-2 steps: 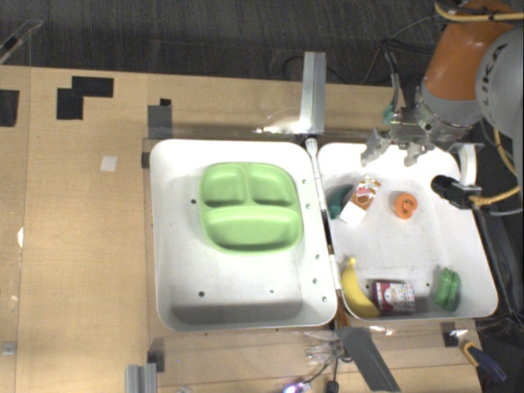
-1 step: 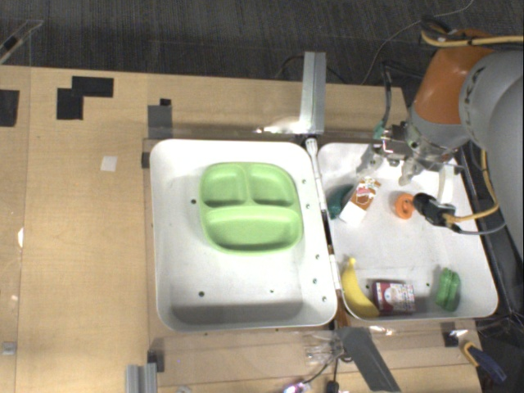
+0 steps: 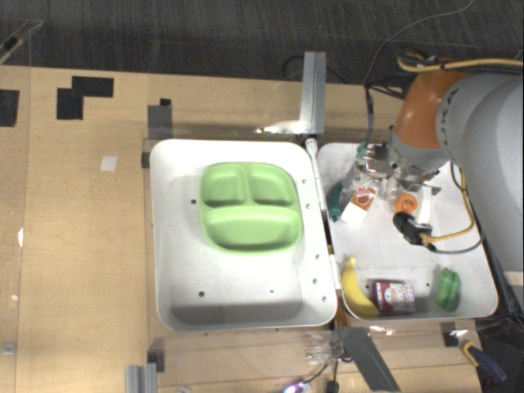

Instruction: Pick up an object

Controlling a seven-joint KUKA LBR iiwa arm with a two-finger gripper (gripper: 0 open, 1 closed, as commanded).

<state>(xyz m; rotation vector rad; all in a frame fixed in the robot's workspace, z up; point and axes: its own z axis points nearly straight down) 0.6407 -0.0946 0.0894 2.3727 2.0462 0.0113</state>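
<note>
The right bin (image 3: 467,260) holds several objects. A yellow banana (image 3: 355,288) lies at its front left, with a dark red can (image 3: 394,295) on its side next to it and a green round object (image 3: 447,289) at the front right. A teal item (image 3: 334,198) and a white and red packet (image 3: 356,206) lie at the back left. My gripper (image 3: 370,180) hangs low over the back of this bin, right above the white and red packet. A small orange item (image 3: 405,203) sits just right of it.
The left bin (image 3: 176,244) bears a light green divided plate (image 3: 249,205). A metal post (image 3: 313,97) rises behind the gap between the bins. A black and yellow cable (image 3: 434,237) loops from the arm across the right bin.
</note>
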